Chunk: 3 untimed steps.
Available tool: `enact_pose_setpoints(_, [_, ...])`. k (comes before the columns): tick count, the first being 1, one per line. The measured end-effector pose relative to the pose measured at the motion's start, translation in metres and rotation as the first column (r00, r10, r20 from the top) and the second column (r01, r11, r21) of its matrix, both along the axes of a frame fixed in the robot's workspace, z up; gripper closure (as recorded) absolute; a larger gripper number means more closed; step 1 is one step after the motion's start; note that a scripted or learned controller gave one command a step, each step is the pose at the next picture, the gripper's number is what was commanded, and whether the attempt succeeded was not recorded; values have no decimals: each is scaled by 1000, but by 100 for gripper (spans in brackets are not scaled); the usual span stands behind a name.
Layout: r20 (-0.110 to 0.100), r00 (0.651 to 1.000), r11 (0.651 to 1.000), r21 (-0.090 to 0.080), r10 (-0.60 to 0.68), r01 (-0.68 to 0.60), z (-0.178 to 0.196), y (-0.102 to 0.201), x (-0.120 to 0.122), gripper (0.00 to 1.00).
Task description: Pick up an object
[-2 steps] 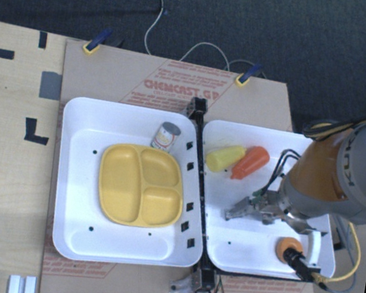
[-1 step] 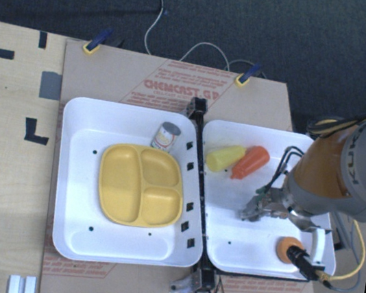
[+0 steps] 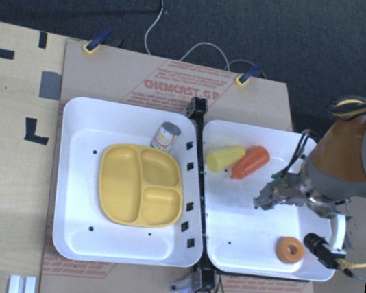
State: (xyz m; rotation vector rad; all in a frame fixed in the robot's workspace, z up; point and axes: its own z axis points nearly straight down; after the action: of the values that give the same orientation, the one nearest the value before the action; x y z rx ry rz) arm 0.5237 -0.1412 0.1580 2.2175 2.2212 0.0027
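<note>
Gripper (image 3: 266, 199) low over right bin (image 3: 241, 256), right of centre frame; grip state unreadable, nothing seen held. Candidates unpicked: carrot (image 3: 250, 161) and yellow piece (image 3: 225, 158) upper-left of it, donut (image 3: 290, 250) lower right. Grasp not yet done.

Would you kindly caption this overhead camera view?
Gripper poised in the right white bin near an orange carrot, a yellow corn cob and a brown doughnut.
</note>
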Motion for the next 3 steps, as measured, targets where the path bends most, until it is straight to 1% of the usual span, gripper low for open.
enact_pose_setpoints(1, [2,1000,1000,-1,0,0,60,-1,8,100])
enact_pose_setpoints(2, [1,1000,1000,-1,0,0,116,-10,15,100])
enact_pose_setpoints(3, [-6,1000,1000,1,3,-3,97,40,7,100])
